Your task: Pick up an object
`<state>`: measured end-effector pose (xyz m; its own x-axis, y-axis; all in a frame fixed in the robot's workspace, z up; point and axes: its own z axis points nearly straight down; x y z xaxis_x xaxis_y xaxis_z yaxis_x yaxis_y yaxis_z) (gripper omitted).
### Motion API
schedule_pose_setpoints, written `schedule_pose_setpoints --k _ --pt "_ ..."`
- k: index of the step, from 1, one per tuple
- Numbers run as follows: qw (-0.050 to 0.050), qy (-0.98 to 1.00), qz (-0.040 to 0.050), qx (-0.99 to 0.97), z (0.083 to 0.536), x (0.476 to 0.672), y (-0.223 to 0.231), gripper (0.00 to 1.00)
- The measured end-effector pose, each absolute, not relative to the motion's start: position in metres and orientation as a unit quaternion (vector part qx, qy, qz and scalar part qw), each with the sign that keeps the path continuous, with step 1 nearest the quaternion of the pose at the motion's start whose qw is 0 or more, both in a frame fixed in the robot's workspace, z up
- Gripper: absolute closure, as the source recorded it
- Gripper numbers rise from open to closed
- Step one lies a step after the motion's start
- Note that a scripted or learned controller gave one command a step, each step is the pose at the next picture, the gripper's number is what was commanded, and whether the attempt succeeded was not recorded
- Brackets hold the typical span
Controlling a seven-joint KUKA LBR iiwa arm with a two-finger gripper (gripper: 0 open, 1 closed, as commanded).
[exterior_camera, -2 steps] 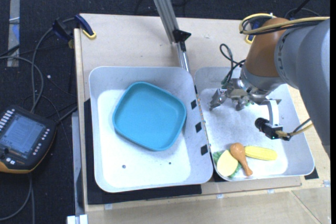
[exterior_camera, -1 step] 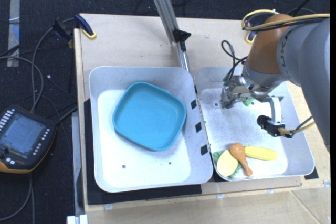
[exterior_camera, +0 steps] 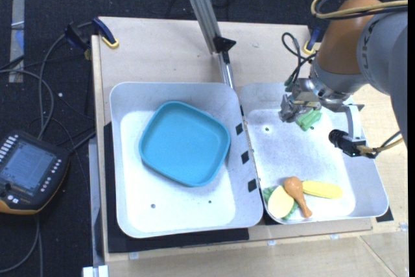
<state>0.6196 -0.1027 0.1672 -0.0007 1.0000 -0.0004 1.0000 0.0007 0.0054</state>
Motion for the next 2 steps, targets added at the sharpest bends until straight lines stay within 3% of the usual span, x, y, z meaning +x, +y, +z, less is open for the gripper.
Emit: schedule_pose_setpoints --k 2 --pt "0.001 0.707 0.0006 0.707 0.238 0.619 -0.11 1.0"
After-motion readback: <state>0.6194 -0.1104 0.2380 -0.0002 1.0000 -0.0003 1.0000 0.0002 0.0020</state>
